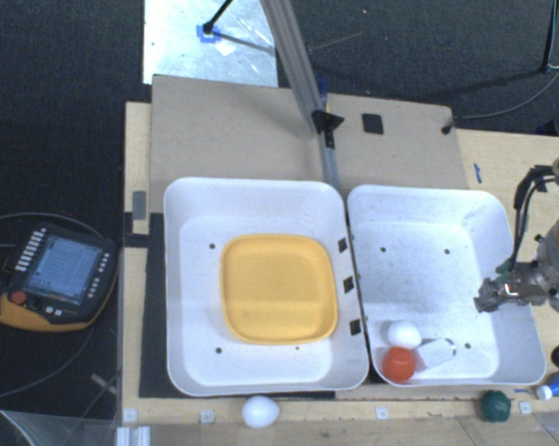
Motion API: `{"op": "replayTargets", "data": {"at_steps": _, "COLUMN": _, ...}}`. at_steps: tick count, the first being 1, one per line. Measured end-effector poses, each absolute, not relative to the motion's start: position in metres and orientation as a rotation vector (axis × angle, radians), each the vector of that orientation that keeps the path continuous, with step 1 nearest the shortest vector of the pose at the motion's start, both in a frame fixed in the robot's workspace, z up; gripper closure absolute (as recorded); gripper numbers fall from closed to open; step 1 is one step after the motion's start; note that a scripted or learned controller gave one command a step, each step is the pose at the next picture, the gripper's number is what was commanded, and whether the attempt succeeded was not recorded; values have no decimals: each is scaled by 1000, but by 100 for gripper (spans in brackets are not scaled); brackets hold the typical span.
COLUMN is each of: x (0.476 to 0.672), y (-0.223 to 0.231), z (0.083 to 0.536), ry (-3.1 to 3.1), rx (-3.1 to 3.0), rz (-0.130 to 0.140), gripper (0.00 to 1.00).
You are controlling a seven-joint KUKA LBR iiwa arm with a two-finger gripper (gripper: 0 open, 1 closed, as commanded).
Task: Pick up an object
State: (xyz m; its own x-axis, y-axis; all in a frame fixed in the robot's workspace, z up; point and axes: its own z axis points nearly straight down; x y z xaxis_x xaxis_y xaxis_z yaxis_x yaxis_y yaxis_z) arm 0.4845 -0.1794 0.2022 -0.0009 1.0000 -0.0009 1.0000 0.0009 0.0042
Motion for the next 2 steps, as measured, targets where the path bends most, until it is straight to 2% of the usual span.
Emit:
{"op": "replayTargets", "data": {"at_steps": 1, "x": 485, "y": -180, "z": 246, "ry": 2220, "rx": 2218, "rz": 4, "gripper": 100}}
{"op": "replayTargets", "data": {"at_steps": 2, "x": 492, "y": -123, "z": 236, "ry": 2227, "rx": 2216, "rz": 2, "gripper": 100}}
